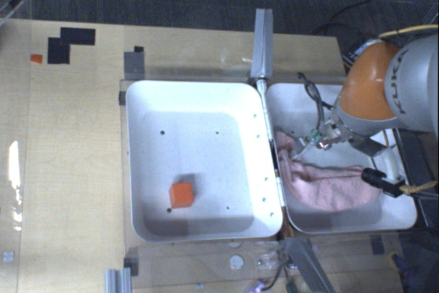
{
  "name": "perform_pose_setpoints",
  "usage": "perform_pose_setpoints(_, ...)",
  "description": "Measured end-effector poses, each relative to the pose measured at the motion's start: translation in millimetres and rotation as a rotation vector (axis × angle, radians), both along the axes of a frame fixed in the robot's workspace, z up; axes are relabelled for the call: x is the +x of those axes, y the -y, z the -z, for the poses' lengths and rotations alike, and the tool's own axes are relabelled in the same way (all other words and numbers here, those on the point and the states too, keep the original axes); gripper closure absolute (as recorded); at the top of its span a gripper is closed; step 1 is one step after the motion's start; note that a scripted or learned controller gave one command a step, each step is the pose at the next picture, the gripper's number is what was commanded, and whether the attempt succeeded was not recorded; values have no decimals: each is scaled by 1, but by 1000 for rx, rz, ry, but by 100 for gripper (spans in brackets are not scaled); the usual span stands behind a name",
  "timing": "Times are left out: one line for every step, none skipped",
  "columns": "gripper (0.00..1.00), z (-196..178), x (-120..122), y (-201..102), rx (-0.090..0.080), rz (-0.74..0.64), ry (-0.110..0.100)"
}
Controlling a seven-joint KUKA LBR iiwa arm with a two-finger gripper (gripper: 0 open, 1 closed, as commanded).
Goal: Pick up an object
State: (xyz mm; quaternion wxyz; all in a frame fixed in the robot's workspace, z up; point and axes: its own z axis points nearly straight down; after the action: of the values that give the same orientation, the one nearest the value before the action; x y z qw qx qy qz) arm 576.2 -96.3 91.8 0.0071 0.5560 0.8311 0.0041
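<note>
Small orange cube (182, 195) lay in left white bin (144, 147), well apart from tool (317, 140) over crumpled pink cloth (326, 183) in right bin (405, 216); tool's opening could not be told.

Soft pink terry cloth (328, 183), smooth white plastic bins (194, 96), pale matt wooden bench (68, 168).

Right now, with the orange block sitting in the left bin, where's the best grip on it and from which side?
Take the orange block straight from above, tool fingers closing across two opposite flat sides. It looks like a small cube resting flat on the left bin floor, toward the near-left part, apart from the walls, so there seems room on every side. The tool is over the right bin above the pink cloth.
</note>
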Motion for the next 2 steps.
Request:
perform_pose_setpoints(0,2,68,-1,1,59,-1)
perform_pose_setpoints(0,1,15,11,0,8,-1)
